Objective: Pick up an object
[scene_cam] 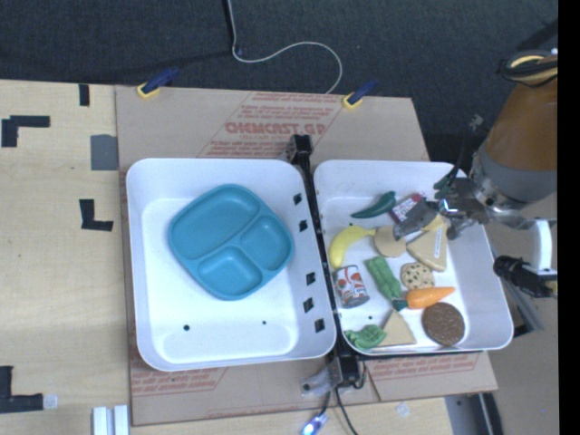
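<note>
Roughly, then, from the pincer outward:

Pincer: the pincer (pixel 433 214) hangs low over the upper right part of the right bin (pixel 480 288), its dark fingers pointing toward the view's left; whether they stand wide or narrow I cannot tell, and nothing is plainly seen between them.

Nearest thing: a small dark-and-red piece (pixel 405 208) lies just beside the fingertips, on their left, too small to name.

Likely target: a pale wedge (pixel 433 247) sits directly below the pincer in the view, near or touching it; its long axis runs down and slightly right, roughly crosswise to the fingers. This is my judgement, since the task names no particular thing.

Further left: a green pepper (pixel 373 207), then a banana (pixel 348 241), both well within the same bin.

Further below: a cookie (pixel 416 275), a carrot (pixel 430 296) lying left to right, and a brown disc (pixel 444 323).

Arm pose: the arm (pixel 524 143) reaches in from the right, its orange band above the wrist, the wrist bent down over the bin's right wall.

Far side: the left bin (pixel 145 243) holds a blue divided plate (pixel 230 240), well apart from the pincer.

Worktop: the worktop (pixel 54 288) carries both bins.
</note>
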